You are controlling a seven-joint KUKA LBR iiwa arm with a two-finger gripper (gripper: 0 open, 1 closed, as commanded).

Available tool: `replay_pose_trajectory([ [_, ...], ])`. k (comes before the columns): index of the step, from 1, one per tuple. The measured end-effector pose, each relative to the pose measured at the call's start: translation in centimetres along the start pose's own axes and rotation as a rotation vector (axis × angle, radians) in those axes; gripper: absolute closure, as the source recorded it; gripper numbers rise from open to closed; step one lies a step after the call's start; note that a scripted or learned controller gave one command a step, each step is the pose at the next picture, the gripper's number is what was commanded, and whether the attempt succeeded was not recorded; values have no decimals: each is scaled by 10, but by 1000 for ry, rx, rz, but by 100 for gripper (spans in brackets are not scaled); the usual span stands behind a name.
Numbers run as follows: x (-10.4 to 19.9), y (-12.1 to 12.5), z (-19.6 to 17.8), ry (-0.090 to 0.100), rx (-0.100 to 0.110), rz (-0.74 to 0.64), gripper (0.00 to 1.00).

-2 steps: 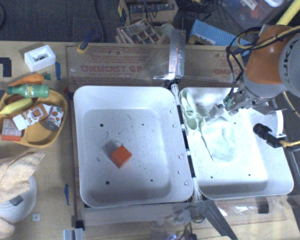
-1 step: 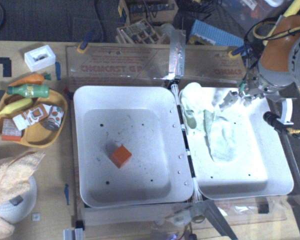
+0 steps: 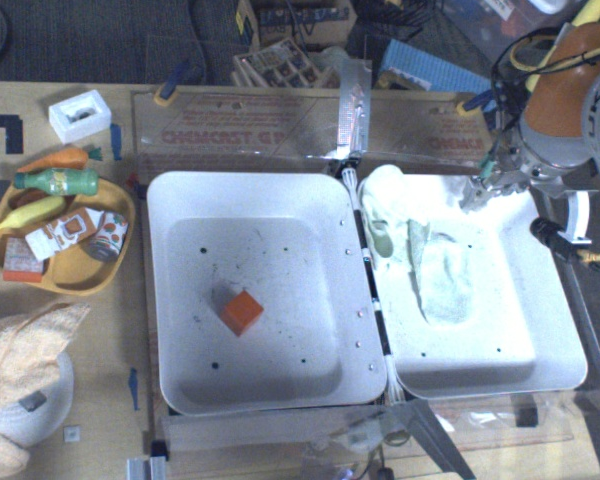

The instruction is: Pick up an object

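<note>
An orange block (image 3: 243,311) lies alone on the floor of the left bin (image 3: 180,208), a little left of its middle. In the right bin (image 3: 540,358) a pale green and white cloth (image 3: 442,273) is spread from the back left corner toward the middle, with a white rounded lump (image 3: 383,190) at its far end. My gripper (image 3: 477,194) hangs at the back right of the right bin, just right of the cloth, below the orange-banded wrist (image 3: 565,93). It is small and blurred against the white bin.
A yellow bowl (image 3: 20,264) of toy food and packets stands left of the bins, with a white box (image 3: 80,115) behind it and a beige cloth (image 3: 25,353) in front. A clear plastic wall (image 3: 250,133) runs behind both bins. Cables and boxes lie beyond.
</note>
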State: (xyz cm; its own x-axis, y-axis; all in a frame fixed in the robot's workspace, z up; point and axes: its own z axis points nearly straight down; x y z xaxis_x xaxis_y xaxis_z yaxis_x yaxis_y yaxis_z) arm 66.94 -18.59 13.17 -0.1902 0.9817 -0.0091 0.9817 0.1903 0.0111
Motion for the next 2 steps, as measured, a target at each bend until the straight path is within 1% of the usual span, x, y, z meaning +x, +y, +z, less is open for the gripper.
replay_pose_trajectory([
  [1, 14, 1, -22, 4, 8, 313, 100],
  [2, 27, 3, 14, 8, 13, 202, 100],
])
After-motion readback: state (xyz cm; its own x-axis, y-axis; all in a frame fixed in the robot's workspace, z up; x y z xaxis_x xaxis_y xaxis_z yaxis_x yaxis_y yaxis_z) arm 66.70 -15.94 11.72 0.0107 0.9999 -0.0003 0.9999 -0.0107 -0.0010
